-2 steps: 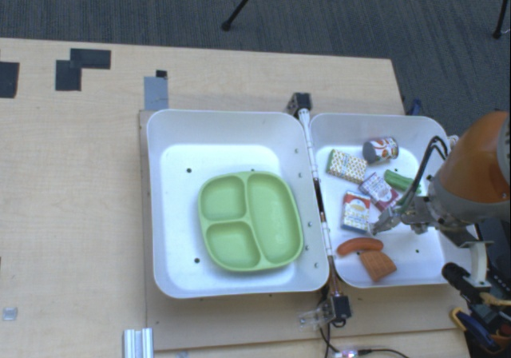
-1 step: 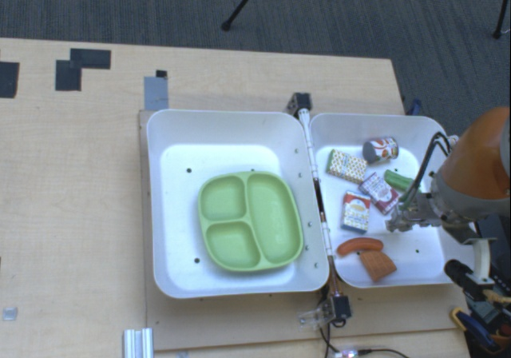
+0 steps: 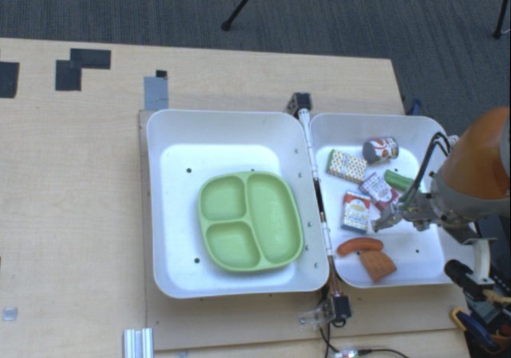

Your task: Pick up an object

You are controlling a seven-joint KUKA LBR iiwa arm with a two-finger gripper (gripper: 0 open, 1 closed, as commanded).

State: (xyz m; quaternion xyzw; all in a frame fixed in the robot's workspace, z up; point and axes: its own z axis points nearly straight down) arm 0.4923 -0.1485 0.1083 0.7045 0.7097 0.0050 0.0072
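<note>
Currently in the approach step: my pincer [image 3: 389, 219] is low in the right bin [image 3: 427, 272], with nothing visibly in its grip. Whether it is released or clenched, I cannot tell; the tips are dark and blur into the clutter under them.

Candidates, relative to the pincer:
- red-and-white packet [image 3: 357, 212]: just beside the tip, on the side away from my wrist. Closest target; it looks like it is touching or nearly touching the tip.
- crinkly silver wrapper [image 3: 375, 186]: just above the tip in view, near.
- green piece [image 3: 398, 179]: up and slightly toward my wrist, partly under my cabling.
- patterned packet [image 3: 347, 165]: further up and away, near the bin divider.
- small can [image 3: 381, 149]: furthest up, lying on its side.
- red sausage-shaped toy [image 3: 359, 246]: just below the tip.
- orange piece [image 3: 380, 266]: below that, touching or nearly touching the sausage.

The left bin [image 3: 172, 188] holds only a green divided plate [image 3: 250, 220], well apart from the pincer across the divider. Not relevant now.

Judgement: no grasp made yet. The next move calls for committing to one item, likely the red-and-white packet or the sausage toy, centring the tip over it, descending, clamping, then lifting straight up. Risk: the items are packed tight, so a flat packet could slide out or a neighbour could get pinched too.
</note>
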